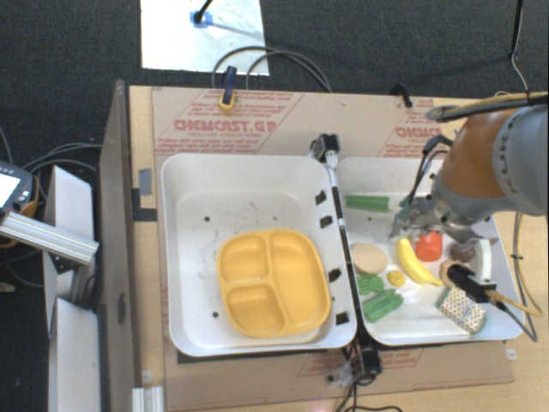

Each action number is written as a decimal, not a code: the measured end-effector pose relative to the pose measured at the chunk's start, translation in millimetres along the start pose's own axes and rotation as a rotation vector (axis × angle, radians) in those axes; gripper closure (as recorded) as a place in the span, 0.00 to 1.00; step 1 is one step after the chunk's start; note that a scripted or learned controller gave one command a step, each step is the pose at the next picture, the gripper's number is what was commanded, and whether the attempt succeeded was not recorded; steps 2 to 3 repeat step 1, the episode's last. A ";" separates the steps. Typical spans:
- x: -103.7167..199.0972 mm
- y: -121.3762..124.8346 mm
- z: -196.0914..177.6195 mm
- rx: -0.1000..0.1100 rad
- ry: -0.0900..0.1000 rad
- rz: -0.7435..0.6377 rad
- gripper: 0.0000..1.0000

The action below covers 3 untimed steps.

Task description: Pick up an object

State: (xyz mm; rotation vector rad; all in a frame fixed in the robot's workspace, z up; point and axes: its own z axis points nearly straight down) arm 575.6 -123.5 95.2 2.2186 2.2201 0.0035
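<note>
Overhead, the arm [493, 161] reaches over the right bin [377, 333]; whether its jaws are wide or narrow I cannot tell. Below lie a banana [414, 263], orange toy [429, 246] and tan disc [371, 257]. Left bin [184, 256] holds a yellow tray [273, 281].

Even, diffuse overhead light; scene bright. White bins [257, 187] near overexposed, wall detail washed out. Soft shadow under yellow tray [274, 283]. Glare on silvery sheet [204, 24], upper left of frame. Focus moderately sharp; dark floor lacks detail.
</note>
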 end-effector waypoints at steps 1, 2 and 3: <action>64.2 -34.4 -206.5 -0.016 0.001 -0.008 1.00; 64.2 -34.4 -206.5 -0.016 0.001 -0.008 1.00; 64.2 -34.4 -206.5 -0.016 0.001 -0.008 1.00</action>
